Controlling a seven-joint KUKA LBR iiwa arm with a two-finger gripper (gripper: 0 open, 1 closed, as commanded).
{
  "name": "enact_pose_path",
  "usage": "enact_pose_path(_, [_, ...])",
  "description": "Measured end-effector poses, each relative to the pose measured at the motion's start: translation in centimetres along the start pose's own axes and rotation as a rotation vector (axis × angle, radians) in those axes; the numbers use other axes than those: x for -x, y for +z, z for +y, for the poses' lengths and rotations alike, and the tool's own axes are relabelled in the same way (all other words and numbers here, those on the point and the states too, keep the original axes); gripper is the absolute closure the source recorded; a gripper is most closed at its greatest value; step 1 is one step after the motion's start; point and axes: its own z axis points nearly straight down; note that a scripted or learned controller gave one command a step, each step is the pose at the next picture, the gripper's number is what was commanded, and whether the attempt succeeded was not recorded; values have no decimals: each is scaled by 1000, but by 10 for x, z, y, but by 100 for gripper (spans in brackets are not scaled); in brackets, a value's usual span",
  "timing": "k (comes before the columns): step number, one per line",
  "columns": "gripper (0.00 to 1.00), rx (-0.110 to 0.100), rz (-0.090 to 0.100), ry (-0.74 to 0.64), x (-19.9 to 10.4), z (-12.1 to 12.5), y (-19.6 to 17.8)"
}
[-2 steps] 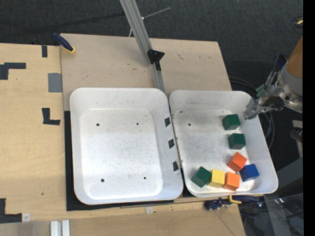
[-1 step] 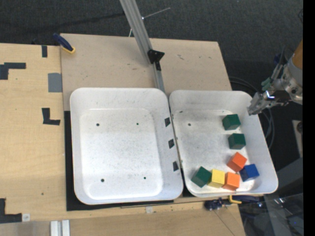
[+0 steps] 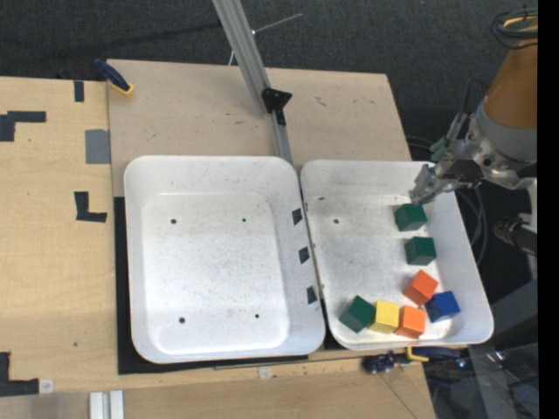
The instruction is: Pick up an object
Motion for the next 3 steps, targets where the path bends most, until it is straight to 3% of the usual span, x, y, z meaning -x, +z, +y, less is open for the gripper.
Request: enact_pose_path(3, [100,-3,-1,1,-135,-24,28])
